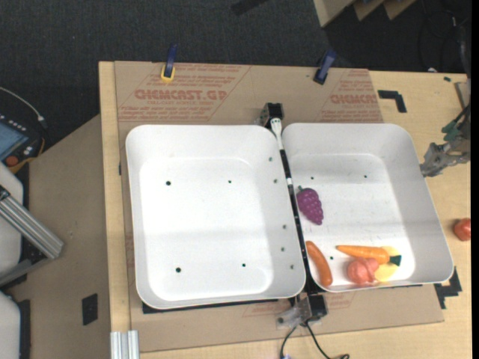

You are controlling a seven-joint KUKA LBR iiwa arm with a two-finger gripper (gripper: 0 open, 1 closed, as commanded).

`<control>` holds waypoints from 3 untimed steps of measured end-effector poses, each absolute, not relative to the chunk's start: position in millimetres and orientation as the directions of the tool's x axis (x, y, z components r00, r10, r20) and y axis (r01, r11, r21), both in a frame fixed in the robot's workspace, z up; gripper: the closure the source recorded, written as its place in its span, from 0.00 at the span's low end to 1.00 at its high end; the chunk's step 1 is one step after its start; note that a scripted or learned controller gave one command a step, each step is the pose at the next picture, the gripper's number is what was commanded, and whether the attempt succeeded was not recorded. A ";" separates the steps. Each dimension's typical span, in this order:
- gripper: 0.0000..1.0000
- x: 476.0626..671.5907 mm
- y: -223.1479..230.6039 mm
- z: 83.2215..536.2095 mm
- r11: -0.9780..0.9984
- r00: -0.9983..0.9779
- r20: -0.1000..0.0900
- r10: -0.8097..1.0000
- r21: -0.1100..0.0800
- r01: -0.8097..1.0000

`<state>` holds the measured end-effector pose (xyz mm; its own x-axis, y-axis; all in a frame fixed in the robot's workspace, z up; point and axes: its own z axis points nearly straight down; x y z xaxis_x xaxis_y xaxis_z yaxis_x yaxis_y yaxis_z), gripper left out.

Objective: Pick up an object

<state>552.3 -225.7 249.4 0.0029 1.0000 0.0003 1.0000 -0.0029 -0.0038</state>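
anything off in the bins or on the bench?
One red-orange item sits out on the bench, right of the right bin. The other pieces, purple grapes and carrot included, lie inside that bin. Nothing looks spilled or broken.

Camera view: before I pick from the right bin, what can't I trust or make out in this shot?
- Gripper: cut off by the right edge in the camera view, small and blurred; finger state unreadable.
- Red object on the bench: cropped by the right edge, identity unclear.
- Pink item and yellow piece: bunched under the carrot, whether touching or overlapping is too small to judge.
- Purple grapes: soft focus.
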 end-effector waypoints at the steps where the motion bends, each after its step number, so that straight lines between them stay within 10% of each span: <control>1: 1.00 509.7 -224.1 240.7 -0.002 0.002 0.002 1.000 -0.004 1.000; 3: 1.00 478.8 -224.5 232.3 -0.002 0.002 0.001 1.000 -0.003 1.000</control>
